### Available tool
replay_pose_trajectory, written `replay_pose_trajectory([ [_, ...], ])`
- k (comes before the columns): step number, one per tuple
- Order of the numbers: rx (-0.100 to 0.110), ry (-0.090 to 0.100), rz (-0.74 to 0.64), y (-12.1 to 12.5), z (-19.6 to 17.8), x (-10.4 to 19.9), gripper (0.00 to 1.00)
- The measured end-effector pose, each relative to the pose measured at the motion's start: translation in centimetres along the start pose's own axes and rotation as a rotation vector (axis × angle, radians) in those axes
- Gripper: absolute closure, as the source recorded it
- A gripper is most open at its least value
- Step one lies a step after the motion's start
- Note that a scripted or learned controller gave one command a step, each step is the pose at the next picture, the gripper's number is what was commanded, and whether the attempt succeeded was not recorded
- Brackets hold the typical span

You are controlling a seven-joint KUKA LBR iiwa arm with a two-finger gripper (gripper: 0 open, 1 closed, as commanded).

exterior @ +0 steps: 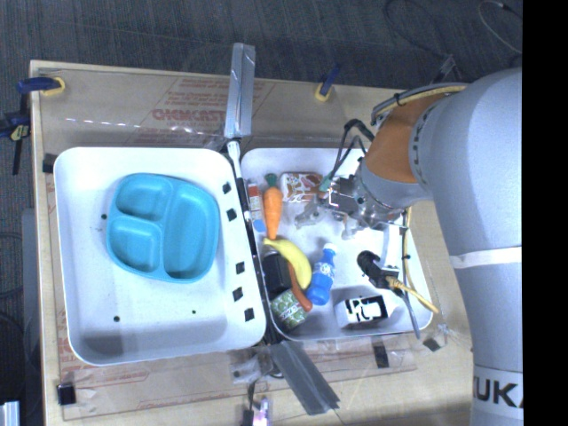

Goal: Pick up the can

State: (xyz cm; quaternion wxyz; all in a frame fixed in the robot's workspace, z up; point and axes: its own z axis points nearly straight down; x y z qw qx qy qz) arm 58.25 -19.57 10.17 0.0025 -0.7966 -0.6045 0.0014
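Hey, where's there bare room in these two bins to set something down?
Left bin: bare floor around the blue divided plate, widest below it. Right bin: crowded along its left wall by carrot, banana, can and bottle; little bare floor remains.

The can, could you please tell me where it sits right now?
In the camera view the can lies in the right bin, at its lower left corner, just below the banana and left of the blue bottle.

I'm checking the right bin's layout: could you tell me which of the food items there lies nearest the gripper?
The red-and-white packet at the bin's far edge, just left of the gripper; the carrot, banana and can lie farther.
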Motion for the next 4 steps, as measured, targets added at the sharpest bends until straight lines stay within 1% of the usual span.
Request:
replay_pose_trajectory([
  [1,0.001,-0.002,-0.006,-1.6,0.6,2.8,0.0],
  [2,-0.002,-0.001,-0.006,-1.4,-0.5,-1.0,0.0],
  [3,-0.002,0.0,0.042,3.8,-3.3,0.7,0.0],
  [4,-0.001,-0.001,0.117,1.2,1.0,0.8,0.0],
])
